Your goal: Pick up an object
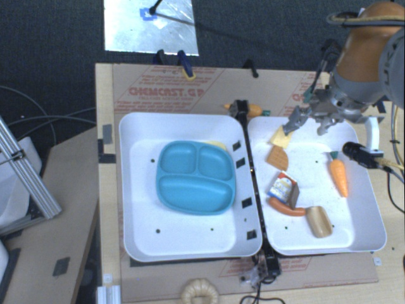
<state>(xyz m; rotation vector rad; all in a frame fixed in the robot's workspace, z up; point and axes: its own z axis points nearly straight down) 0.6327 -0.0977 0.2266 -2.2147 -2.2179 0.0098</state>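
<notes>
Claw (310, 120) hangs open and empty over the right bin's (367, 230) far edge, so I'd centre it over the carrot (340, 177) before descending.

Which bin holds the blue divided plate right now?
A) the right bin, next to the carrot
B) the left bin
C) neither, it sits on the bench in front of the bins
B: the blue divided plate lies flat in the left bin, while the carrot lies in the right bin.
</notes>
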